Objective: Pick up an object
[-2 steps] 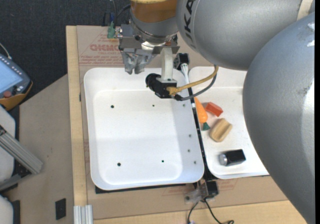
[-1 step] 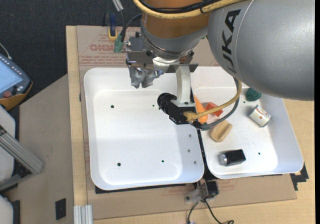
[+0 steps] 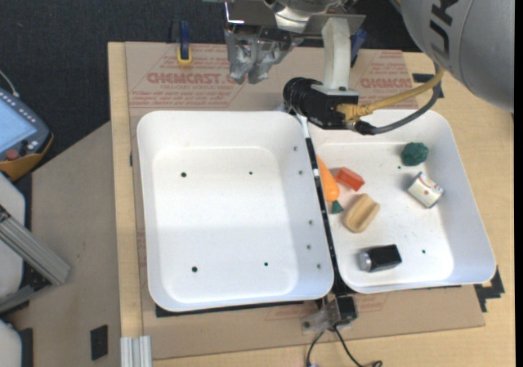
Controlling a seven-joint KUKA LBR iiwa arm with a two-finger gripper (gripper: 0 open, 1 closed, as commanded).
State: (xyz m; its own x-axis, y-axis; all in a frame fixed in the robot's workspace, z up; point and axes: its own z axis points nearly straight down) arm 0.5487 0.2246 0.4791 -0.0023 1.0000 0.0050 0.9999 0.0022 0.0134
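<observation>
The right bin (image 3: 458,218) holds several small objects: an orange carrot-shaped piece (image 3: 328,183) against the divider, a red block (image 3: 350,179), a tan bread-like piece (image 3: 360,214), a black cylinder (image 3: 380,258), a white and red cup-like item (image 3: 425,190) and a dark green lump (image 3: 415,153). My gripper (image 3: 252,63) hangs high over the cardboard behind the back edge of the left bin (image 3: 163,194), well away from all the objects. Nothing is visible in it.
A black fitting with a yellow cable (image 3: 327,105) sits at the back where the two bins meet. Blue clamps (image 3: 184,42) hold the cardboard base at the back. The arm's grey body fills the upper right.
</observation>
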